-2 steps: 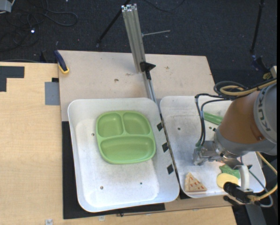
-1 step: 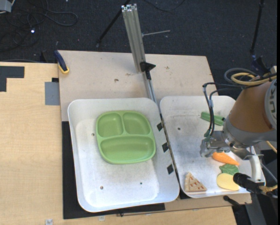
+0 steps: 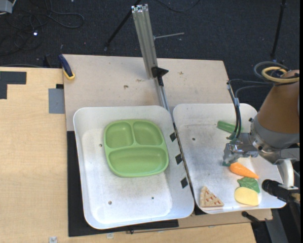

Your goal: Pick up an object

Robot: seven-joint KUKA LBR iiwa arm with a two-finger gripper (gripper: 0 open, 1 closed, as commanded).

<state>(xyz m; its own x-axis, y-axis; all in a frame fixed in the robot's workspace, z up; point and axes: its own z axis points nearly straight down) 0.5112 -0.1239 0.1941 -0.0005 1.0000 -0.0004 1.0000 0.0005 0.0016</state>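
Carrot: the orange carrot [image 3: 243, 170] lies in the right bin [image 3: 202, 151], near its right side, tip pointing lower right.
Gripper: the gripper [image 3: 229, 157] sits low, just up-left of the carrot's blunt end; whether it touches, I cannot tell.
Neighbours: a yellow and green piece [image 3: 248, 192] just below the carrot, a waffle wedge [image 3: 210, 198] nearer the front wall, a green stick [image 3: 225, 126] behind the gripper.
Left bin: holds a green divided plate [image 3: 136, 148], well apart.
Risk: the gripper looks off the carrot's middle, so closing could nudge or roll it aside, or pinch only its end and lose it on lifting.
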